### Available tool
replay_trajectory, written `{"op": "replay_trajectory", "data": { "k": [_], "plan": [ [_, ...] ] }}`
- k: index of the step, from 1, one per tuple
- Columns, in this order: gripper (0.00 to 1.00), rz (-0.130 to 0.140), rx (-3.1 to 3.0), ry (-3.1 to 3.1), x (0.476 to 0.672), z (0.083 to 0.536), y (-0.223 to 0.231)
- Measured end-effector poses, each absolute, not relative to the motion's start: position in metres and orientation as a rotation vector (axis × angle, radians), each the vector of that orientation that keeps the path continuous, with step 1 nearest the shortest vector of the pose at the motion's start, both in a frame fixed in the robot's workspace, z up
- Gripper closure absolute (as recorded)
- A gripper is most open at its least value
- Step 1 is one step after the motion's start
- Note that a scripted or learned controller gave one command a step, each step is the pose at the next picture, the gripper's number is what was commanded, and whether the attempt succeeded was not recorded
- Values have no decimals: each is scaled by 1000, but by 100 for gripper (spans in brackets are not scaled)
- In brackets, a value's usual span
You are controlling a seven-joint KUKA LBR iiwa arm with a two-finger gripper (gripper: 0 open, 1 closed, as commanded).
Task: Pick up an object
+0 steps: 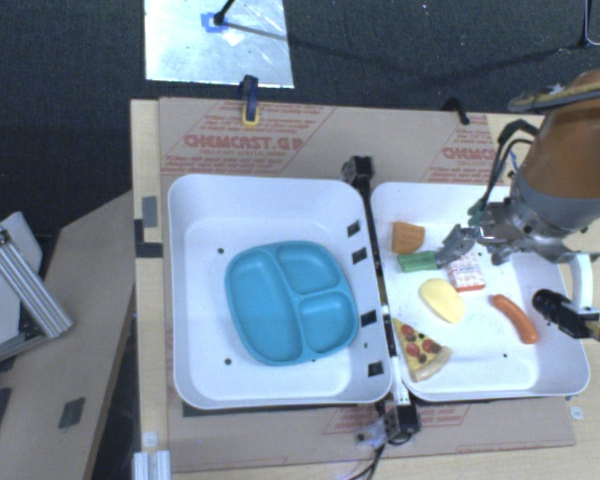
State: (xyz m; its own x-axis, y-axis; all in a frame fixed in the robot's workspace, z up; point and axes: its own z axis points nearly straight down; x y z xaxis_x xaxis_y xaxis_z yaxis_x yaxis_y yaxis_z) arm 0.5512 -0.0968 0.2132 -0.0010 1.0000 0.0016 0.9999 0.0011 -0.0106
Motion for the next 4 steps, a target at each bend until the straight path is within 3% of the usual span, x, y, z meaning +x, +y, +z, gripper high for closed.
{"op": "replay_trajectory", "data": {
  "k": [1,2,4],
  "plan": [
    [0,-2,-2218,-2226,554,219,-97],
    [0,1,-2219,-2221,554,157,-97],
    [0,0,-2221,-2222,548,84,-99]
  ]
}}
